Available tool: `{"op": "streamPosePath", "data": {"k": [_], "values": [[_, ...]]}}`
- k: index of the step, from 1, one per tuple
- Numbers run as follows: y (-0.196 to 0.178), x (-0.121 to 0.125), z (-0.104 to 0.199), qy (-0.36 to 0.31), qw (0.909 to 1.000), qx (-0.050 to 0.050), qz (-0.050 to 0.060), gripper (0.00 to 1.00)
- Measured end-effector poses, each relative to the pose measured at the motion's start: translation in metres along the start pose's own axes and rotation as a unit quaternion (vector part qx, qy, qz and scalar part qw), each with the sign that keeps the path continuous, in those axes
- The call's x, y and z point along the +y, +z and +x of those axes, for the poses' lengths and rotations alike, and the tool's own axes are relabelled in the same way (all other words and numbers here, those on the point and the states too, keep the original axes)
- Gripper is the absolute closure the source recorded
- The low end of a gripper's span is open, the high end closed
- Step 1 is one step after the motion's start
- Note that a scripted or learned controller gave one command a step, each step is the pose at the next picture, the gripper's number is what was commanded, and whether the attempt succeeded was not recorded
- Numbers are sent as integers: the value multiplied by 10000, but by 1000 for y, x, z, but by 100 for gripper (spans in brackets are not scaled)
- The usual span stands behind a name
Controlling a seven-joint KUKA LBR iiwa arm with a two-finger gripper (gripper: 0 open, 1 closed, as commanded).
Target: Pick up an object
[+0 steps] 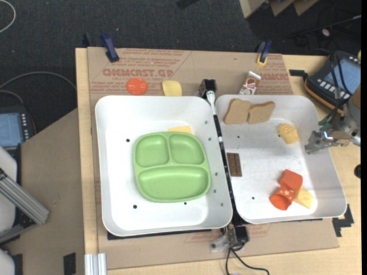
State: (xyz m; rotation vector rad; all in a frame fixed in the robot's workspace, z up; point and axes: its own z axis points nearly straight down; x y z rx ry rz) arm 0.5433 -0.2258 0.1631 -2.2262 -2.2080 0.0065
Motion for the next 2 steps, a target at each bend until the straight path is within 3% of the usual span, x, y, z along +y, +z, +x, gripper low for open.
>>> {"op": "streamPosePath", "data": {"k": [1, 2], "values": [[-32, -23, 60, -63, 10000, 10, -35, 100], [-31, -22, 56, -43, 10000, -1, -30, 0]]}}
